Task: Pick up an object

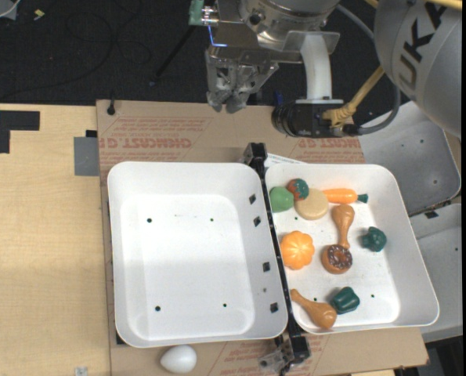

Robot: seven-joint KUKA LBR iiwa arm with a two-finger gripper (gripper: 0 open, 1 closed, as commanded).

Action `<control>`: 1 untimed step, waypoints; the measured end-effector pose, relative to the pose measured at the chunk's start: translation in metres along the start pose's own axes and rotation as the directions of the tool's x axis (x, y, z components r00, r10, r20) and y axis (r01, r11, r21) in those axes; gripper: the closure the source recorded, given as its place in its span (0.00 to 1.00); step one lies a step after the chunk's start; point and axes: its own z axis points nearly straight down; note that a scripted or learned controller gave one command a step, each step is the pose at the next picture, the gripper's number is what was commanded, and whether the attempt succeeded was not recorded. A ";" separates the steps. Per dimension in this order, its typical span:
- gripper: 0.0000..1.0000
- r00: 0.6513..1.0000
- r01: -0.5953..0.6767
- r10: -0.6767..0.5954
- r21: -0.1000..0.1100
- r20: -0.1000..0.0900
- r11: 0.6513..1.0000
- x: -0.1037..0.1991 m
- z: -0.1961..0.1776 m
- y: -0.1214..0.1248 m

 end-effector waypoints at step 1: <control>1.00 1.000 0.003 -0.003 0.003 0.000 1.000 0.033 0.001 -0.050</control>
